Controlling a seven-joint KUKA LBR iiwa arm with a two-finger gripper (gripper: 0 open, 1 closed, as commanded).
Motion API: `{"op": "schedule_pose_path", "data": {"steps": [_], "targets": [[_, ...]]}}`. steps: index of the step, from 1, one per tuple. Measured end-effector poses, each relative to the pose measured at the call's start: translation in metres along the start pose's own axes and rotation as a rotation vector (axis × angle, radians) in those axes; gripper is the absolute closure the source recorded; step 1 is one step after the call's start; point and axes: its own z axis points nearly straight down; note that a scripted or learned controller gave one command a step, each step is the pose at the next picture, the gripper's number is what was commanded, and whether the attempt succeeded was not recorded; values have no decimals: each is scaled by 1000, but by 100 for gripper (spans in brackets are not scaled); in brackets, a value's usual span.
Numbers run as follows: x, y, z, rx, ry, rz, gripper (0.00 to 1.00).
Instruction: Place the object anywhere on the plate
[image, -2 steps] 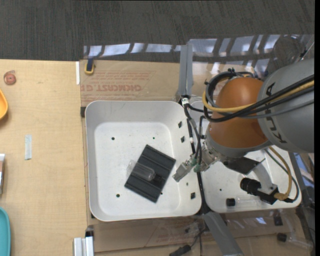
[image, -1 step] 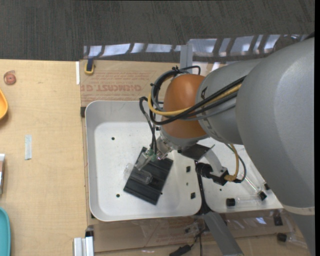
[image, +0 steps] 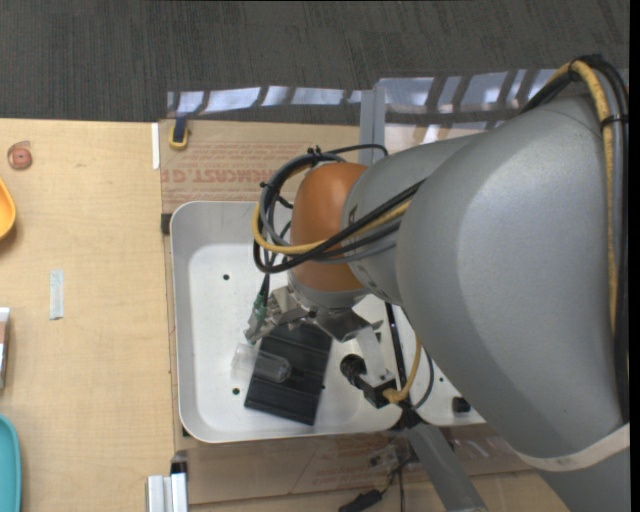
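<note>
My gripper (image: 262, 352) hangs low inside the white bin (image: 205, 300), over the bin's front half. Its black body (image: 290, 375) points toward the bin's near wall. The grey arm with its orange band (image: 325, 225) covers the right side of the bin. A small pale, glassy-looking piece (image: 243, 357) lies on the bin floor right by the gripper's left side; what it is stays unclear. Whether anything is held is hidden by the gripper's body.
Left of the bin lies bare wooden bench (image: 90, 330). An orange item (image: 5, 215) and a teal curved edge (image: 8, 465) show at the far left border. A small grey strip (image: 56, 295) lies on the wood. Cardboard (image: 230, 170) sits behind the bin.
</note>
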Motion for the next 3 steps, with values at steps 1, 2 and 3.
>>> {"op": "schedule_pose_path", "data": {"steps": [1,2,3], "targets": [[23,48,3,10,3,-238,0],[41,-15,0,4,1,55,0],[30,20,-2,7,3,-342,0]]}}
